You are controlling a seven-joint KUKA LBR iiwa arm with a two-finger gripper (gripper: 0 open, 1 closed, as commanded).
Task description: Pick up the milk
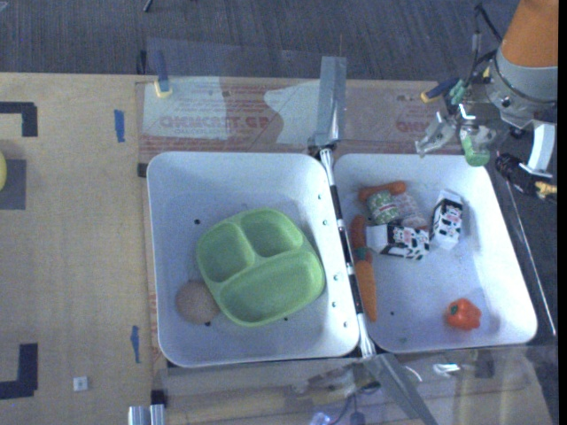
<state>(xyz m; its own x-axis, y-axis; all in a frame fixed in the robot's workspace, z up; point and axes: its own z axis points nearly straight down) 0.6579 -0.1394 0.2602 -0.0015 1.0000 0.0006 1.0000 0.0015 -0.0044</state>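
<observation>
Two cow-patterned milk cartons are in the right bin (505, 264). One small carton (447, 220) stands near the bin's back right, and the other carton (405, 240) lies on its side just left of it. My gripper (454, 145) hangs above the bin's back rim, up and right of both cartons and apart from them. Its fingers are spread open, with nothing between them.
Around the cartons are a green-labelled can (386, 206), an orange sausage (383, 189), a carrot (365, 283) along the left wall and a red pepper (462, 313) at the front right. The left bin (168, 202) holds a green divided plate (259, 265) and a brown round item (196, 301).
</observation>
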